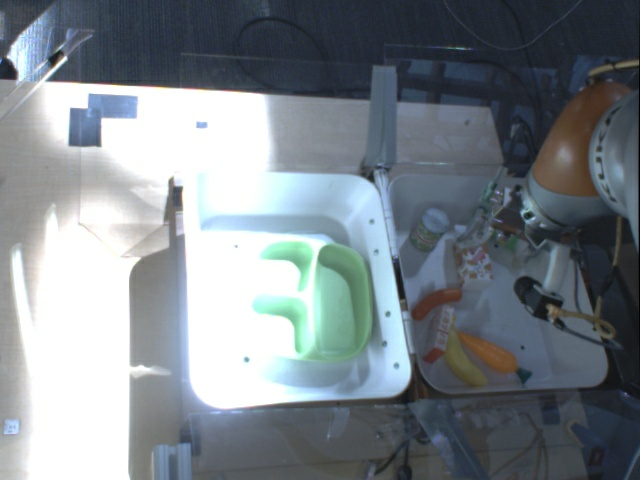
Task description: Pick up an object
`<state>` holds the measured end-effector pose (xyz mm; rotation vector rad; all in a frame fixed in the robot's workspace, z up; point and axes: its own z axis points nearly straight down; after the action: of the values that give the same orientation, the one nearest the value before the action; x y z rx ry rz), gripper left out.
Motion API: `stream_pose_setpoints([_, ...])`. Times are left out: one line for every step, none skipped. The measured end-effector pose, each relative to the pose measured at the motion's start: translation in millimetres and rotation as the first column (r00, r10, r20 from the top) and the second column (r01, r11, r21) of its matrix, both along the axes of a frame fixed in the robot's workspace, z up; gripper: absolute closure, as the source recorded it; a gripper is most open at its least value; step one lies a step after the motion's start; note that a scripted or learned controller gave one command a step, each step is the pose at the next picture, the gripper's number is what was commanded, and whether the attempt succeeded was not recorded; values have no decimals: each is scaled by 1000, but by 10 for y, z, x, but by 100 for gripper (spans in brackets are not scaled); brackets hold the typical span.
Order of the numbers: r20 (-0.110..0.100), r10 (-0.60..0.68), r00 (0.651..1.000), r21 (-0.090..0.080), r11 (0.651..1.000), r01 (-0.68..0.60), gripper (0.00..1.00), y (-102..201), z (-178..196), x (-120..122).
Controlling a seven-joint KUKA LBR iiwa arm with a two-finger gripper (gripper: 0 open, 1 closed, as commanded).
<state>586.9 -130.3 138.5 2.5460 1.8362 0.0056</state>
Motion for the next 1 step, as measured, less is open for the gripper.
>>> stream_pose_setpoints([5,58,998,-2,998,-58,0,52,-500,228])
